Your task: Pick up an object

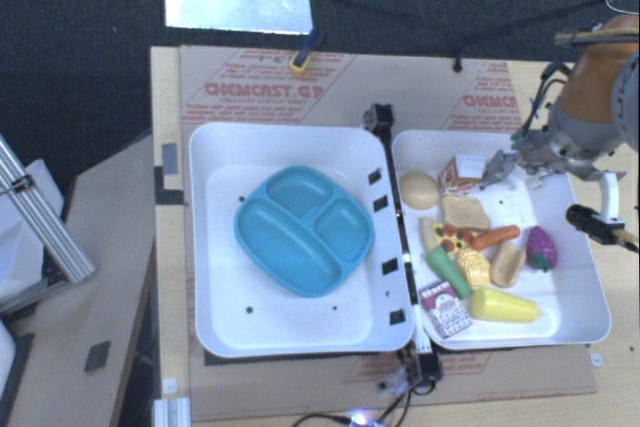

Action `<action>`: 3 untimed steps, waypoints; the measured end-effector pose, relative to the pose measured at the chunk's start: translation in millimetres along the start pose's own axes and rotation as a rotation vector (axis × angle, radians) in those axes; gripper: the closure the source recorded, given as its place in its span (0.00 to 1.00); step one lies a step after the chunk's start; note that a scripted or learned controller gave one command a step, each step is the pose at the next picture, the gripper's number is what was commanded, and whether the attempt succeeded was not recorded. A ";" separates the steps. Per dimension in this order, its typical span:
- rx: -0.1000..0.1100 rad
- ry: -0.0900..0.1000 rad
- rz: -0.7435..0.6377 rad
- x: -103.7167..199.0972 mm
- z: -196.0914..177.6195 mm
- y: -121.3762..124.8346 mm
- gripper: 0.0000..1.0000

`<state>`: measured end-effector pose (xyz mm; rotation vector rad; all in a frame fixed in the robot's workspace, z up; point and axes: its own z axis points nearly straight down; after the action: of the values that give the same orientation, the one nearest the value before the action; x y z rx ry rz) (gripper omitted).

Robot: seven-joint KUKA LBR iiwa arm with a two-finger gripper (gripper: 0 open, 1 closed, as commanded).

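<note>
— Starting at the bottom of the frame, what sits in the right bin [585,315]?

— A small red packet [447,307] and a yellow piece [503,305] lie nearest, then a green one [447,270], corn [473,266], a bun [507,264] and a purple fruit [541,246]. Higher up lie a carrot [492,237], a bread slice [465,212], a tan ball [419,189] and a small carton [462,172].

— And the left bin [215,315]?

— It carries a blue divided plate [303,230].

— Is anything picked yet?

— I judge not. The tool [503,165] hovers at the right bin's upper edge, just beside the carton, with nothing between its tips; how wide it stands I cannot tell. Choosing, closing and lifting all remain.
</note>
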<state>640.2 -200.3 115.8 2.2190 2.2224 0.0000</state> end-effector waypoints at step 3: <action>-0.006 -0.001 -0.003 2.1 -41.6 11.7 1.00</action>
<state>651.9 -198.1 157.4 2.2120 2.2225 0.0055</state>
